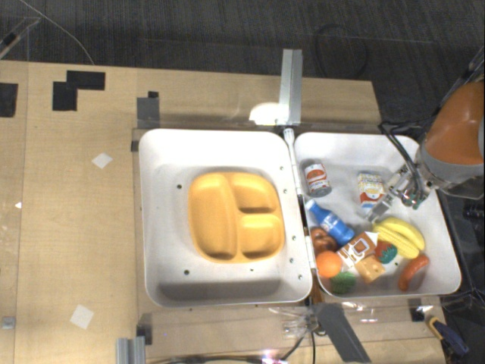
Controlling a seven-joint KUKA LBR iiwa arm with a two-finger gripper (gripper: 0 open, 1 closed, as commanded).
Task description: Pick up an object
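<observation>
The right bin (345,154) holds a heap of toy groceries. A red and white can (317,179) lies near its left wall, with a small white and red carton (369,188) to its right. Below these lie a blue bottle (330,221), a bunch of yellow bananas (402,236), an orange (328,264), a dark red apple (322,239), a brown and white box (356,249) and a red vegetable (413,270). My gripper (384,203) hangs low over the bin, between the carton and the bananas, slanting down to the left. Nothing shows in its grasp.
The left bin (159,203) carries a yellow divided tray (233,214) at its middle. A metal post (291,89) stands behind the seam between the bins. A green item (342,281) and a tan cube (370,269) crowd the right bin's front edge.
</observation>
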